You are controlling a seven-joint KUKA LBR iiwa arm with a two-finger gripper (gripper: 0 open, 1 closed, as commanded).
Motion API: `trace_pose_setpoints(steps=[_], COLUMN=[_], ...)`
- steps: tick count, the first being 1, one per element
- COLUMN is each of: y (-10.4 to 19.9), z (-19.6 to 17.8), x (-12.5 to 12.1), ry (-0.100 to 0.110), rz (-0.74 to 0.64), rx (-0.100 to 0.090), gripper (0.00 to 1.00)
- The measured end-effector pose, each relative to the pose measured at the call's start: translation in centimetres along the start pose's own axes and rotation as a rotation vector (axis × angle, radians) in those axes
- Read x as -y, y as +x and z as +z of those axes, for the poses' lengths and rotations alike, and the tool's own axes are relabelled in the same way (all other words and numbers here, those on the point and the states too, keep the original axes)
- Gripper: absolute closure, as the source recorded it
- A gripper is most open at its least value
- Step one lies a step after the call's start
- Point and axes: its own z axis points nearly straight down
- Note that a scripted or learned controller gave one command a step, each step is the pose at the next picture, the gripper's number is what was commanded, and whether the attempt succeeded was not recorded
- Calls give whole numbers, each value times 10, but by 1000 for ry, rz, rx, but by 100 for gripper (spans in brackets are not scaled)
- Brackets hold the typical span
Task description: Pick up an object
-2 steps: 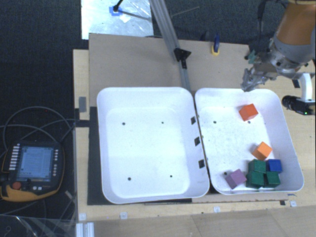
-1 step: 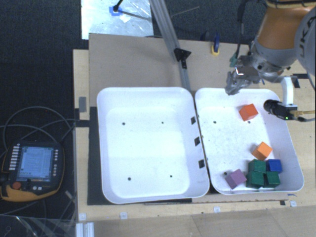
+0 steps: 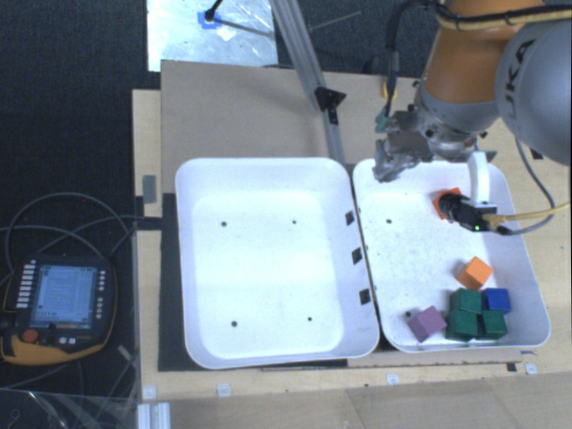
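Observation:
My gripper (image 3: 390,166) hangs over the far left corner of the right bin (image 3: 404,239), close to its back rim. Several small blocks lie in that bin's near right corner: an orange block (image 3: 476,271), a blue block (image 3: 497,299), two green blocks (image 3: 465,315) touching each other, and a purple block (image 3: 427,322) to their left. A red-orange piece (image 3: 446,200) sits further back, partly covered by a black fitting on the arm. All of these blocks lie well apart from the gripper, toward the near right.
The left bin (image 3: 268,257) stands beside the right one, sharing a middle rim with black clips. A slanted metal pole (image 3: 304,52) rises behind the bins. A teach pendant (image 3: 58,307) with cables lies off the bench at left.

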Motion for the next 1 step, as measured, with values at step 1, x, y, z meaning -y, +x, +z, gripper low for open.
trace_pose_setpoints(steps=[1], y=[49], z=[4], x=[18], ry=[0], rz=[1], rx=[0], gripper=[100])
